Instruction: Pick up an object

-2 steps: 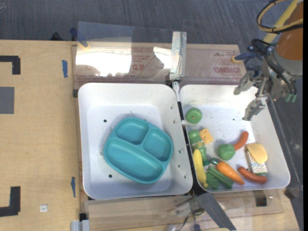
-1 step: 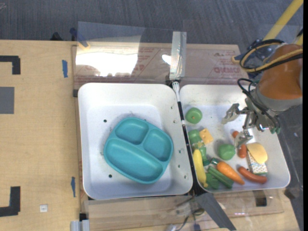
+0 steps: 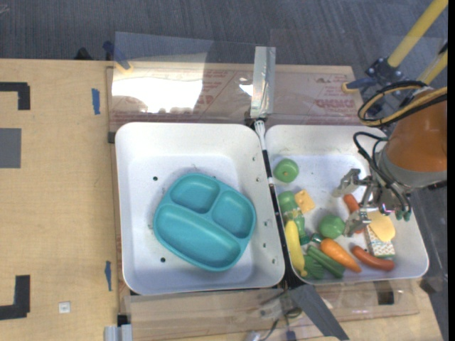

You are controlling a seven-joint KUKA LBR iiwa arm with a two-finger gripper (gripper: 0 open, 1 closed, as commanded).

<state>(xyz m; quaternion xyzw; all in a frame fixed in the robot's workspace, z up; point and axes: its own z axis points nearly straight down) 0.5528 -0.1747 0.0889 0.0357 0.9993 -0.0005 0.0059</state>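
Note:
My gripper [image 3: 354, 202] is low in the right bin [image 3: 416, 261], near its right side, below the orange wrist band. Its fingers [image 3: 348, 182] stand apart, open. A small red-orange piece [image 3: 350, 203] lies between them, not clamped. Close around it lie a round green piece [image 3: 330, 226], a carrot [image 3: 338, 253], a pale yellow piece [image 3: 383, 227], a red chili [image 3: 372, 260] and a tan cracker-like block [image 3: 380, 246].
Further left in the right bin lie a green ball [image 3: 286, 170], a green vegetable [image 3: 287, 202], a yellow wedge [image 3: 306, 202], a banana [image 3: 292, 244] and a dark green piece [image 3: 321, 263]. The left bin [image 3: 135, 148] holds a teal divided plate [image 3: 205, 221].

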